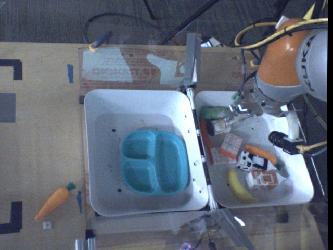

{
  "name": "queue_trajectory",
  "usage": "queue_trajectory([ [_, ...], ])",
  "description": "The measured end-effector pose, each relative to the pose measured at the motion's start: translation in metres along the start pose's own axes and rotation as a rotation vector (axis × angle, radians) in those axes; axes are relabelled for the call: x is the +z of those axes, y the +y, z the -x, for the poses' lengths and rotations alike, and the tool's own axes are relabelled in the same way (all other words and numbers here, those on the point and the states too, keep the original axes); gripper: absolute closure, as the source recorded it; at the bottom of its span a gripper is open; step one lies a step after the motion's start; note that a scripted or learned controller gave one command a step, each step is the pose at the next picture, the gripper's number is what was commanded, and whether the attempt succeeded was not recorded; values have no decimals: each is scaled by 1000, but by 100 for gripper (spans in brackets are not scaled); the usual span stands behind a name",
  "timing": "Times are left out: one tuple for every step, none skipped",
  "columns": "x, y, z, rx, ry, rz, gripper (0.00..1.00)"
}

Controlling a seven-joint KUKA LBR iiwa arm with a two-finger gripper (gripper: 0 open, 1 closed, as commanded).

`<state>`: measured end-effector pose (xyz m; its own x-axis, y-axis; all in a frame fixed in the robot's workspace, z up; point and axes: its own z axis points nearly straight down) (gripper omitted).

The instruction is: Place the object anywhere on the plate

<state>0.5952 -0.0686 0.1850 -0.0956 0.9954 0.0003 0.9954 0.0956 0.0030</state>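
The plate (155,162), teal w/ three compartments, lies in the left bin (99,108). Candidate objs sit in the right bin (307,189): green item (214,112), small jar (219,125), banana (238,186), carrot (263,154), cartons. Gripper (235,110) hangs at the bin's upper left, just beside the green item and jar; open or closed, cannot tell. Step judged: pick phase, nothing seen held. Next: secure one obj, lift, traverse left over the divider to the plate.
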Motion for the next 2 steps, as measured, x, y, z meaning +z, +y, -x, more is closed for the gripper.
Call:
queue_trajectory([
  [0,3,-58,-154,1,-3,100],
  [0,-37,-119,-369,1,-4,100],
])
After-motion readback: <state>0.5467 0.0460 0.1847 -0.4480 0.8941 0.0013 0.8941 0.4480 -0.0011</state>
